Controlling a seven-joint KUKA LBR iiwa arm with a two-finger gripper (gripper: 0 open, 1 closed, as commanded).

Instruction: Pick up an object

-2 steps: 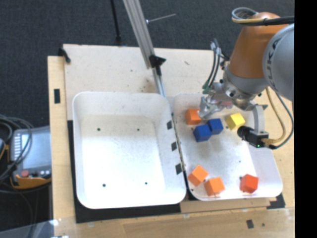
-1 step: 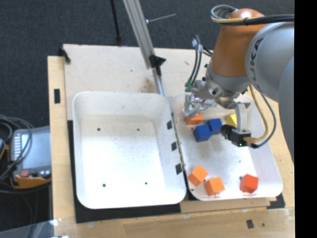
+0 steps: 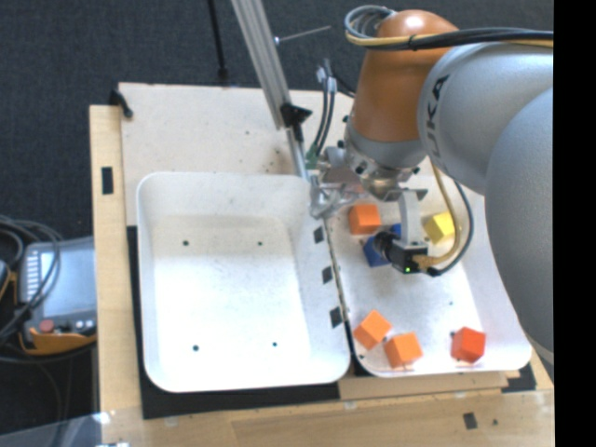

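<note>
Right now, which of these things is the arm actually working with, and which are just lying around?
Part of the job:
- right bin
- orange blocks in it: one under the wrist, two near the front, a redder one
- yellow block
- blue block

Just lying about:
- left bin
- metal rail
- handheld controller
- cables

The grey arm [image 3: 484,110] bears the partly visible letters "UKA".
</note>
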